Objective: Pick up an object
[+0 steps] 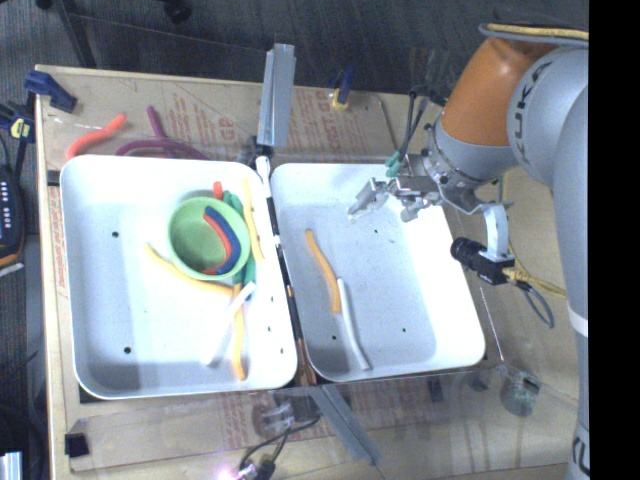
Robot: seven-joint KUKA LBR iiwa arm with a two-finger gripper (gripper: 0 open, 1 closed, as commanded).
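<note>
The arm (520, 98) hangs over the right bin's (440, 338) far edge, so this looks like the approach step. Its end effector (385, 196) holds nothing, fingers spread. Next it must descend onto the orange stick (322, 266) or white stick (352, 333) lying mid-bin.

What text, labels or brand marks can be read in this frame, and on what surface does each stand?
"KUKA", partly visible, running down the grey arm casing beside the orange band.
Faint red printing on the bench's board behind the left bin: too blurred to read.
No readable marks on the tool, the right bin or the items in the bins.
</note>
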